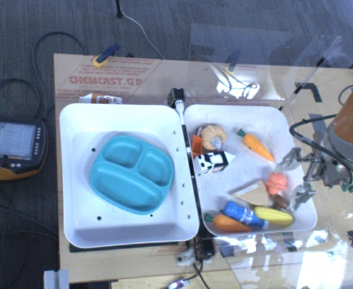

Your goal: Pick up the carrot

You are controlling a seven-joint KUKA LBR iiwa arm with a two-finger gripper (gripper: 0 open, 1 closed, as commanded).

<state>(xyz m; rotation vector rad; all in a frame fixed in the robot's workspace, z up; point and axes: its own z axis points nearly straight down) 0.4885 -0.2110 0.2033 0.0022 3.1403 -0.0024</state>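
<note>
The carrot (258, 147), orange with a green top, lies at a slant in the upper part of the right bin (279, 116). My gripper (296, 177) hovers over that bin's right edge, below and to the right of the carrot and apart from it. It is open with nothing between its fingers, and a pink toy (277, 183) sits just to its left. A second orange piece with a green end (227, 223) lies at the bin's front edge.
The right bin also holds a ridged tan toy (213, 137), a black-and-white carton (212, 161), a beige wedge (251, 191), a blue bottle (243, 212) and a yellow piece (273, 215). A blue divided plate (132, 173) lies in the left bin (74, 131). A control pendant (14, 146) rests off the bench at left.
</note>
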